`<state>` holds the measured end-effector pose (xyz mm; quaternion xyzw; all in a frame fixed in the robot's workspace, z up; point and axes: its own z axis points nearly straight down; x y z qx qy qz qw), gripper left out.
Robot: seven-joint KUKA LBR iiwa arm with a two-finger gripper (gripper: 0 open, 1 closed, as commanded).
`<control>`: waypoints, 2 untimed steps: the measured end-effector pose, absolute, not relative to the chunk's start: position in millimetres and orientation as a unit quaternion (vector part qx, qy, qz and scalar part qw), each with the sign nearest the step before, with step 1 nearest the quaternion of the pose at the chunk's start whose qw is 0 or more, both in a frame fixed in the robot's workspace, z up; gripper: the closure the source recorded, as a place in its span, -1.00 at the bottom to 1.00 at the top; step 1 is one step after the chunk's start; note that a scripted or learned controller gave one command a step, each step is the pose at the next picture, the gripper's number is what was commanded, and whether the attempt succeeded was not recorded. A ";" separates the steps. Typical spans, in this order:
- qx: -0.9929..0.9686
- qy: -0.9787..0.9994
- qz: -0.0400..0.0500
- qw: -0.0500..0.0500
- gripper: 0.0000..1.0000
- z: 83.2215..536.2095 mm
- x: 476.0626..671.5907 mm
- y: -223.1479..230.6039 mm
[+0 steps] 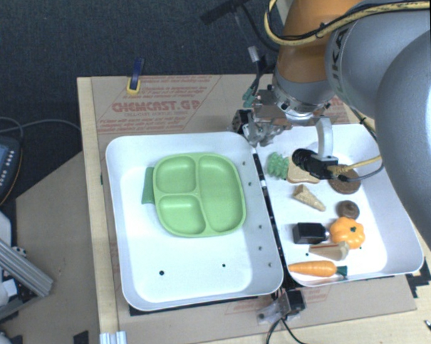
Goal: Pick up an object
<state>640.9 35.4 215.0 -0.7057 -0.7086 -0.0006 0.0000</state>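
— Now, how should the pick be made well?

— One object should be singled out in the right bin, where the candidates are gathered: a green leafy piece, a wedge, a small pumpkin, a black block and a carrot at the near edge. The carrot, set apart from the rest, is judged the easiest; the pieces in the middle are crowded and could be knocked. The descent should be kept straight and centred.

— And how is the arm posed?

— It is reached in from the right, the orange band bent over the far edge of the bins. The tool is hung at the far end of the divider between the bins, near the green piece. Whether it is open or closed cannot be told, and nothing is seen gripped. The green tray in the left bin is left alone.
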 end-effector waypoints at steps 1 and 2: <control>-0.707 -0.707 0.001 0.001 1.00 217.8 632.4 34.9; -0.707 -0.707 -0.001 -0.002 1.00 229.4 638.9 27.4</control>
